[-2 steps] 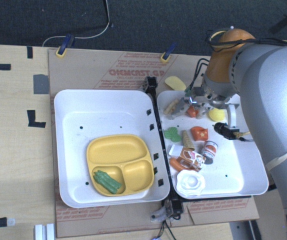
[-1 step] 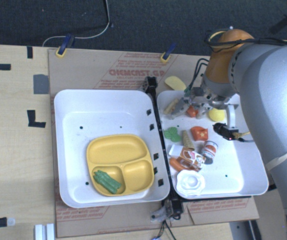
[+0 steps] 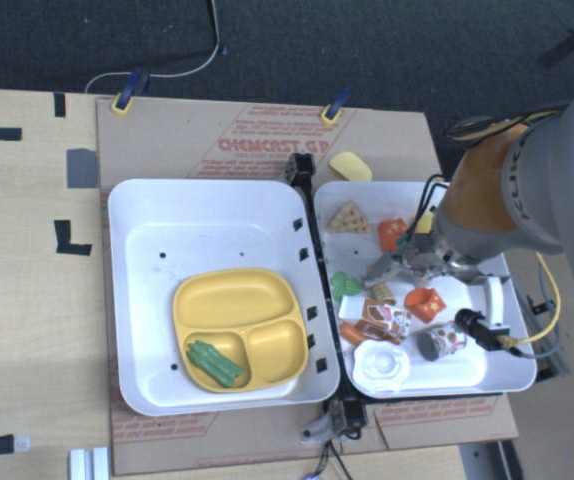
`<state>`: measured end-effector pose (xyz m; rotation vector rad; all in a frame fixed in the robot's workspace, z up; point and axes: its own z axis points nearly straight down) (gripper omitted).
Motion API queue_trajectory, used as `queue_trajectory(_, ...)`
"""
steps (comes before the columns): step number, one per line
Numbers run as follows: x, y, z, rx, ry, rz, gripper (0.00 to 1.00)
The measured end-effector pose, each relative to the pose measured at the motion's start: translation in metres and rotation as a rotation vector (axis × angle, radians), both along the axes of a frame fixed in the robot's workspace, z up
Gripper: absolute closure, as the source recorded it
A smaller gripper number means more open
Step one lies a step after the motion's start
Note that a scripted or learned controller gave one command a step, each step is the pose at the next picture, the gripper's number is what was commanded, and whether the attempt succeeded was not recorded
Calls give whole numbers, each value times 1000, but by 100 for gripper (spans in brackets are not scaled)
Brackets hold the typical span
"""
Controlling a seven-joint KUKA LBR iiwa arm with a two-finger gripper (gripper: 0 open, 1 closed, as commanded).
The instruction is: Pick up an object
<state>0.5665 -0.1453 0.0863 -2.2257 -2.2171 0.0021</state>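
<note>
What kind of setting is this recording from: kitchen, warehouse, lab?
Most likely a robotics lab bench: two white bins clamped on cardboard, toy food such as a green piece on a yellow divided plate, loose cables, black tape marks.

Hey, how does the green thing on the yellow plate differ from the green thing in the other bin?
The green piece on the yellow plate is long, darker and bumpy; the green piece in the right bin is rounder, brighter and looks smaller. The first lies alone in a compartment of the yellow divided plate in the left bin; the second sits loose on the floor of the right bin among other items, near the divider. Both are green and untouched by the gripper.
</note>
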Motion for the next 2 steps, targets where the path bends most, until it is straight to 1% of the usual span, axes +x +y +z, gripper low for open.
queue_trajectory(1,57,40,-1,1,-4,10,0)
queue_trajectory(2,94,39,-2,2,2,6,0)
